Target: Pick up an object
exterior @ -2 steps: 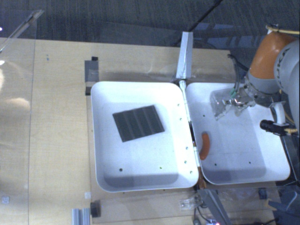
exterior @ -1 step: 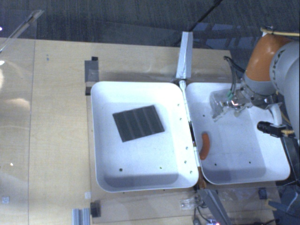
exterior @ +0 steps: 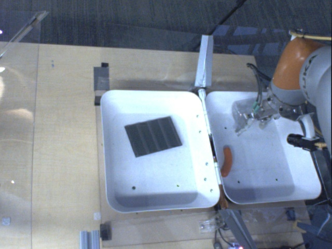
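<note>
A small orange-red sausage-shaped object point(exterior: 226, 161) lies in the right bin point(exterior: 270, 188), close to its left wall. A dark grey ribbed rectangular mat point(exterior: 153, 136) lies flat in the middle of the left bin point(exterior: 155, 198). My gripper point(exterior: 243, 119) hangs over the back left part of the right bin, up and to the right of the orange object and apart from it. Its pale, translucent tip points left and down. I see no object at its tip.
A grey metal post point(exterior: 203, 61) stands at the back between the two bins. A small dark bracket point(exterior: 102, 79) sits at the left bin's back left corner. Bare wooden bench point(exterior: 57, 149) stretches to the left.
</note>
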Robot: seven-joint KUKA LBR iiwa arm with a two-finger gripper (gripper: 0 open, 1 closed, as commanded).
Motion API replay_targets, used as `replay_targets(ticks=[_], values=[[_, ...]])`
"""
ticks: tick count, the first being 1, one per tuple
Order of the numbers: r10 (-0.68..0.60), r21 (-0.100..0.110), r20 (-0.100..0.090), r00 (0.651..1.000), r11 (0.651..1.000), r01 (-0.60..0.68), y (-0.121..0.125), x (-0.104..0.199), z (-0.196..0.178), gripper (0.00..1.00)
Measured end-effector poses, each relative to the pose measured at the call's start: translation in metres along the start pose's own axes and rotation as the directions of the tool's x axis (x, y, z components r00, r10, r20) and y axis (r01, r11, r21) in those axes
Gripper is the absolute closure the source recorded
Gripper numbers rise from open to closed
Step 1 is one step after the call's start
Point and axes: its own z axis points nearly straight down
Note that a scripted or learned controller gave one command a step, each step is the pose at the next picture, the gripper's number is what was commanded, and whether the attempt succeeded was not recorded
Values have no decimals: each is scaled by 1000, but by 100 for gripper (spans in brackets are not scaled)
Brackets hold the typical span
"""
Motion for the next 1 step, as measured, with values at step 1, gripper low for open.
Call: replay_targets(ticks=[1], values=[[184,-37,2,983,982,-184,0,-15,-35,0]])
